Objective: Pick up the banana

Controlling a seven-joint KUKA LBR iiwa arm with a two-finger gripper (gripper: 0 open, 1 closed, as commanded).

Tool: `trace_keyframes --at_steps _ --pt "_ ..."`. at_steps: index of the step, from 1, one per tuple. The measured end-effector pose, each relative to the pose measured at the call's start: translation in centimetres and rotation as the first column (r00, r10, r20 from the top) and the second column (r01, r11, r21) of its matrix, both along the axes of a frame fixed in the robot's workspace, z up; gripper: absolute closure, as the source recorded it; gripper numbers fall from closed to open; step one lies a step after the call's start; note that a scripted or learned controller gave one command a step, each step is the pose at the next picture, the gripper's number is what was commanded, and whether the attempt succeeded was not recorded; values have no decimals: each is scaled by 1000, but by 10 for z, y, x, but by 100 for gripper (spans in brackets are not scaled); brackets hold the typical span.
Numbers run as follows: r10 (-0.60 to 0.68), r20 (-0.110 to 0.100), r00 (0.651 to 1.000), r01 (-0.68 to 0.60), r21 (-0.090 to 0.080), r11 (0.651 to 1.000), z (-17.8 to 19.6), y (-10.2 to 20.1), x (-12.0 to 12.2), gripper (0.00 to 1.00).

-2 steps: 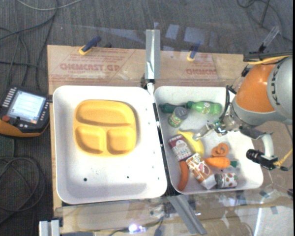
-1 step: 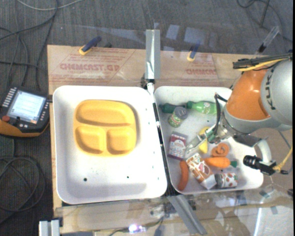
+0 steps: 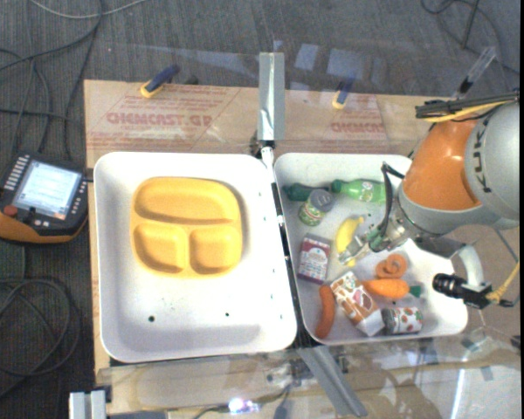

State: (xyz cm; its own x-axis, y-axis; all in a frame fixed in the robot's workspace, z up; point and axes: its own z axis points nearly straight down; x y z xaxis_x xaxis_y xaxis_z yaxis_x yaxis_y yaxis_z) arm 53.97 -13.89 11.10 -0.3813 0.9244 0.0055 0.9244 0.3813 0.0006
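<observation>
The yellow banana lies in the right bin, left of the bin's middle, pointing roughly up and down. My gripper reaches down from the orange-banded wrist and sits at the banana's lower right end, touching it or very close. The banana lies flat on the bin floor. The gripper's tip is partly hidden by the wrist and cables.
Around the banana lie a green bottle, a small can, a dark red carton, a juice box, a carrot, a sausage and a strawberry can. The left bin holds a yellow divided tray.
</observation>
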Motion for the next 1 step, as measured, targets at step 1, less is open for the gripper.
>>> trace_keyframes --at_steps 1 --pt "-284 0 959 284 -10 959 114 44 82 100"
